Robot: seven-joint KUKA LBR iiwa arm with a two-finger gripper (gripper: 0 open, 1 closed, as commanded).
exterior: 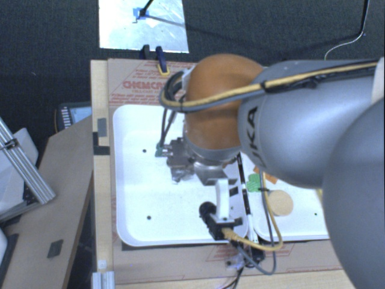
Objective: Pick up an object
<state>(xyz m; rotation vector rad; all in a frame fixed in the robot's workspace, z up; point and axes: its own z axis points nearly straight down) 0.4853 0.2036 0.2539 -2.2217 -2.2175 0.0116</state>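
Tan disc (280, 202), the plainest object to pick, lies flat in the right bin (301, 221) as the view shows it, near the wall it shares with its neighbour. The grey arm (313, 119) is the biggest thing in sight, reaching in from the view's right and hiding much of that bin. The left bin (138, 185) comes next, its white floor bare where it shows. Under both bins a cardboard sheet (135, 83) with red print sticks out at the far side. The orange band (216, 101) bulges over the left bin, and below it the gripper (175, 161) hangs above that bin's floor, well apart from the disc; whether it is released or clenched I cannot tell. A green piece (254, 182) lies just beside the disc, with an orange piece (269, 177) touching it at the arm's edge.
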